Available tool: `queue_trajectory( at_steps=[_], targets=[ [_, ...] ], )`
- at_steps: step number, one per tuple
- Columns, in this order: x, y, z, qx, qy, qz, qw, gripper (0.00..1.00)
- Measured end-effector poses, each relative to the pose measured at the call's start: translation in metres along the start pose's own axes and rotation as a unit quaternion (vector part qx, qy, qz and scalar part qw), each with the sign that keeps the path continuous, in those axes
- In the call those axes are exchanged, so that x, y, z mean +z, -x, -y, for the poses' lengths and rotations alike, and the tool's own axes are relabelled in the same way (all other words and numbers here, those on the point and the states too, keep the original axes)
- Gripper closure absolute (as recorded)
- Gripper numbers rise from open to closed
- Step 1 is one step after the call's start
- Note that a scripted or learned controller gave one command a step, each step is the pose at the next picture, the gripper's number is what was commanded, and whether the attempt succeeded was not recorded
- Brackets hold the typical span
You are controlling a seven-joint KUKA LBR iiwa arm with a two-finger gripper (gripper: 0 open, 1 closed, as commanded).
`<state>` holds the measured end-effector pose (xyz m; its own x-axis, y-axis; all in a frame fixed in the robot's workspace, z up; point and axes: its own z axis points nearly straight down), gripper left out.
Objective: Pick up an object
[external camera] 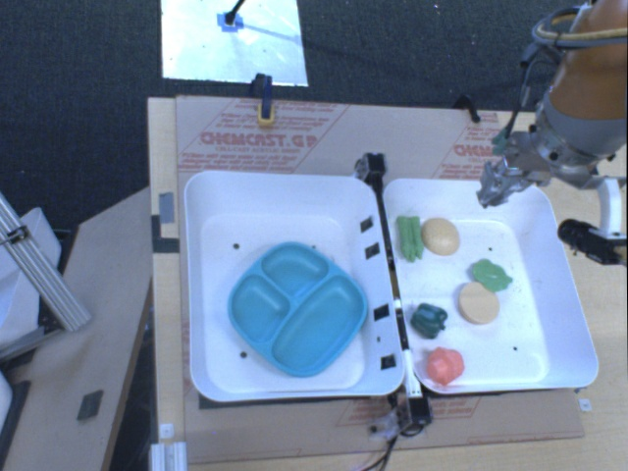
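The pincer (494, 190) hangs above the far edge of the right bin (559, 263), carrying nothing I can see; how its tips stand, I cannot tell. Below it lie a green bean pod (408, 236) touching a tan potato (441, 235), a leafy green piece (490, 275), a beige disc (479, 303), a dark green pepper (429, 319) and a red piece (444, 365). A blue divided plate (296, 308) sits in the left bin (211, 214).

Blue divided plate (297, 309), left bin (211, 224)
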<state>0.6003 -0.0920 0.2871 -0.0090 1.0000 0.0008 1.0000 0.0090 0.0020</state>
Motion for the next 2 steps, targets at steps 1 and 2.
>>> queue_trajectory(
  at_steps=[1,2],
  targets=[
    [0.003,-0.052,-0.003,0.000,0.000,0.000,1.0000,1.00],
    [0.014,-0.108,0.014,0.000,-0.001,0.000,1.0000,1.00]
  ],
)
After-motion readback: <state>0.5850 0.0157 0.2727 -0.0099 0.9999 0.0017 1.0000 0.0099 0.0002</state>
